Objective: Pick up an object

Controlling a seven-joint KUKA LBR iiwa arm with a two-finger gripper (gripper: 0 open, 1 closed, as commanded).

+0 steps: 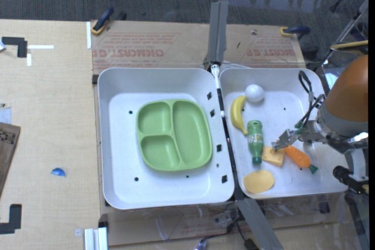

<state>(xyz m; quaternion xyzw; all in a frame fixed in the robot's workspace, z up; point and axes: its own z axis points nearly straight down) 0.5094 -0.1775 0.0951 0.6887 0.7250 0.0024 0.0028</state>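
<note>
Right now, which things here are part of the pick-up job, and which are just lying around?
In play: claw, carrot, cheese wedge, green bottle, banana, white ball, yellow chip.

Lying about: green divided plate, blue clamps, blue scrap.

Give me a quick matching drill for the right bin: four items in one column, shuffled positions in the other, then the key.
Items:
1. white ball
2. banana
3. green bottle
4. carrot

Positions:
A. lies between the banana and the cheese wedge
B. at the far end of the right bin, above the banana
C. just under the tool, beside the cheese wedge
D. along the divider side, curved

Pairs: 1-B, 2-D, 3-A, 4-C
</note>
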